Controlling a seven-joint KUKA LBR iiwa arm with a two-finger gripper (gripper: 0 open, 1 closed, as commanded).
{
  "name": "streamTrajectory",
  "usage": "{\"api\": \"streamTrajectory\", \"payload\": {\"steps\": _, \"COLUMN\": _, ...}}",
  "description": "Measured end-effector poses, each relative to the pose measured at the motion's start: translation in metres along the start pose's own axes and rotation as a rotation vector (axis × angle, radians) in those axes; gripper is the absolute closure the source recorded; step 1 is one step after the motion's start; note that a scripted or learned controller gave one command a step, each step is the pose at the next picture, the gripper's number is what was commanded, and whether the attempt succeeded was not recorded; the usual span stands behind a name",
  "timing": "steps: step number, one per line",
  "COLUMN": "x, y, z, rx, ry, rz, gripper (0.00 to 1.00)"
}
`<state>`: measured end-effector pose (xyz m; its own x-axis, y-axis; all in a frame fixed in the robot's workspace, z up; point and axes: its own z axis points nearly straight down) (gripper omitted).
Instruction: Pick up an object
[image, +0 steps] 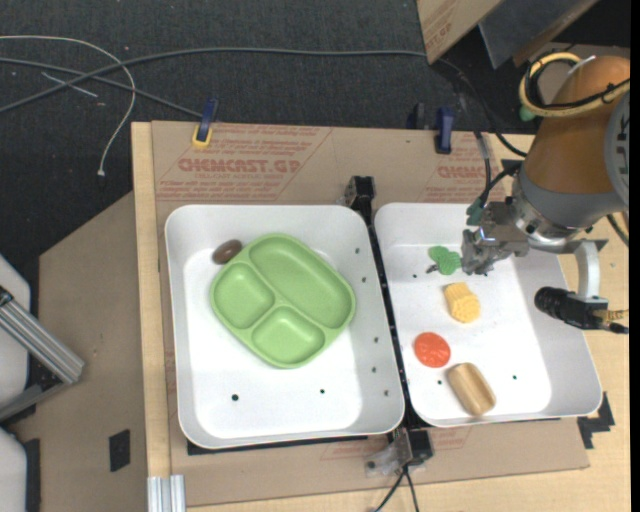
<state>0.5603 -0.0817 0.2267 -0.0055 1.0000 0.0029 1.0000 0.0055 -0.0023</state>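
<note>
Gripper (478, 252) low over the far part of the right bin (560, 400), just right of the small green item (444, 261), the likely target. Whether it has any hold cannot be told; the tool is too dark and small. A clean pick calls for centring over the green piece before closing. The yellow corn-like piece (461, 302) lies just nearer and may be nudged. Red disc (432, 349) and tan roll (470, 387) lie nearer still. Left bin (200, 400): green divided tray (283, 299), brown item (228, 251).

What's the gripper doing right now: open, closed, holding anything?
Gripper: over the right bin, beside the green toy; open or closed cannot be told.
</note>
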Motion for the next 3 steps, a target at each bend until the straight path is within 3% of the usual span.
{"api": "streamTrajectory", "payload": {"steps": 3, "x": 0.165, "y": 0.017, "z": -0.012, "rx": -0.004, "ry": 0.000, "rz": -0.002, "gripper": 1.00}}
